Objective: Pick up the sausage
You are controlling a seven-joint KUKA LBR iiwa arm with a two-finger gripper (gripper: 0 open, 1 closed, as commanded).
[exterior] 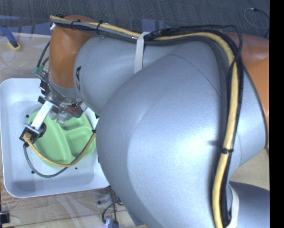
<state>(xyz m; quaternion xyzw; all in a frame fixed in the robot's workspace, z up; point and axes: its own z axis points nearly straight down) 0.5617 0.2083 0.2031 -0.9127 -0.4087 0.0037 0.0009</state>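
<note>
Sausage position cannot be told: much of the scene is covered by the arm (pixel 170 141), and nothing that is seen can be made out as the sausage. A small brownish patch is seen beside the gripper (pixel 61 112), too small to be identified.

The gripper is seen over the far edge of a green dish (pixel 68 139), below the orange band (pixel 63 56). Whether it is open or closed cannot be told, and nothing is seen to be held. A white tab with a black end (pixel 36 123) is slanted down from the wrist over the dish's left edge.

The dish lies in the left bin (pixel 11 175); its moulded hollows are seen. Its right edge is hidden under the arm. A thin cable loop (pixel 49 171) hangs from the black end and is draped around the dish's near edge, just over the bin floor.

Bare white floor is seen left of the dish and in front of it, up to the bin's left and near walls. The far left corner is bare as well. The bin's right rim is covered by the arm.

A thick yellow cable (pixel 227 118) is run along the arm. Wooden bench (pixel 18 56) is seen beyond the bin's far wall, and a small blue and yellow object (pixel 9 38) lies near the bench's far left edge.
</note>
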